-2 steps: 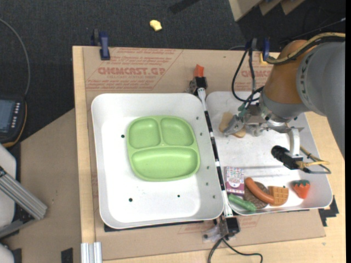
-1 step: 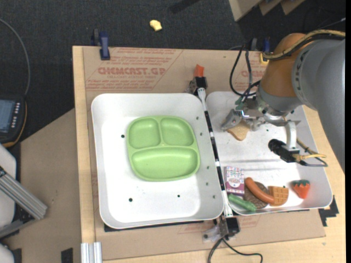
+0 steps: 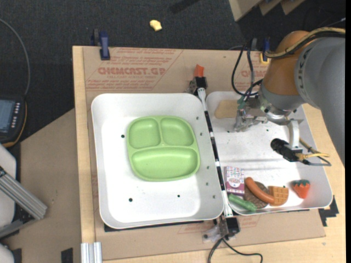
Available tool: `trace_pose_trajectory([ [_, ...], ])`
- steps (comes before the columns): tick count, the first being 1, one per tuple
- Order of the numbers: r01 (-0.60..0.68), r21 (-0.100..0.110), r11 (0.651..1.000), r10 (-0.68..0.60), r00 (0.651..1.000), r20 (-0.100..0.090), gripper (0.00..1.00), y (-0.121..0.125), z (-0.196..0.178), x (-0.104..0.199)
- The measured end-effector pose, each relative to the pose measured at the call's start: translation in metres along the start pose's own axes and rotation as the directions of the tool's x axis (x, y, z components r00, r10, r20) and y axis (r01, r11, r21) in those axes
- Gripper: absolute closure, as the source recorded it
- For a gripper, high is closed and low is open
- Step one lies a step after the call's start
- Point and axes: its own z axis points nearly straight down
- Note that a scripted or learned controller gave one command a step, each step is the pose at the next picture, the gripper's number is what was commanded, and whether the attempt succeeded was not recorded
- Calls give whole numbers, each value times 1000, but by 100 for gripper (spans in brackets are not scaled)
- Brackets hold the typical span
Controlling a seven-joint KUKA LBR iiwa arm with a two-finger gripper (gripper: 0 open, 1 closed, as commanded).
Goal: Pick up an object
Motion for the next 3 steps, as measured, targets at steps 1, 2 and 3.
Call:
trace_pose_trajectory([
  [1,-3,-17,1000,3,1000,4,100,-24,-97,-22],
  [2,-1,-9,1000,1,1000,2,0,-24,-91,-21],
  [3,1,-1,1000,-1,1000,-1,0,-20,16,-7],
])
